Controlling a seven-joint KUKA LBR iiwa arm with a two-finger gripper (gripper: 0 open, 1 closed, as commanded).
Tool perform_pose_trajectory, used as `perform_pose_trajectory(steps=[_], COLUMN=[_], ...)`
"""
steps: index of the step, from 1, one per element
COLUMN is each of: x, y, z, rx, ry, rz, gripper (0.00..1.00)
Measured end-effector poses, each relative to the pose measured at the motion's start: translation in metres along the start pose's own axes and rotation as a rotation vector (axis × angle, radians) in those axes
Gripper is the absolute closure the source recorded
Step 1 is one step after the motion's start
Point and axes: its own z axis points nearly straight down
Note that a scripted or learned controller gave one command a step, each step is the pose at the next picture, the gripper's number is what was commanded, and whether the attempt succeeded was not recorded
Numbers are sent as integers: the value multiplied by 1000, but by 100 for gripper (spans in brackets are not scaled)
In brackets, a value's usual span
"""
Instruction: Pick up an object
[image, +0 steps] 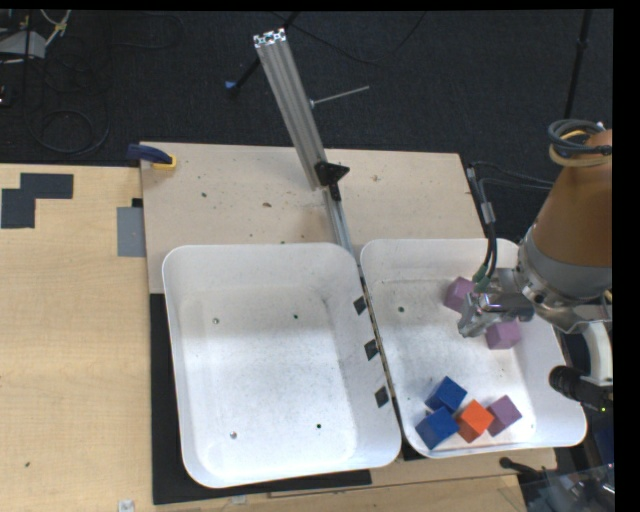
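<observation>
Nearest the camera: cluster of blocks at the near end of the right bin (420, 270). Two blue blocks, one (448, 393) slightly farther, the other (436, 428) nearer and touching it. Orange block (475, 421) sits just right of the nearer blue one, touching it. Purple block (505, 411) lies just right of the orange, close to the bin's near right rim.

Bench (240, 195): light wood, holds both bins side by side. Left bin (200, 290) is the bigger in view, white, speckled with dark flecks. Right bin shares a rim line with it, three small black clips along that line.

Arm (575, 220): enters from the right, orange band above grey wrist, hanging over the right side of the right bin.

Metal rail (295, 110): slants from the far edge of the bench down toward the join between bins.

Gripper (483, 318): low inside the right bin, far half. Finger state: cannot tell, the metal parts blur together. Two more purple blocks flank it: one (460, 294) just left and far, touching or nearly so; the other (503, 334) just right and near. Neither is visibly clamped.

Yellow and blue clamp (152, 156): far left corner of the bench.
</observation>
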Motion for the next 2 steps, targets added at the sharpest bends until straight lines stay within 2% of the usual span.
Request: perform_pose_trajectory(steps=[1,2], x=[50,105], y=[5,4], z=[18,16], rx=[2,0], ry=[0,-1], rz=[2,1], gripper=[100,100])
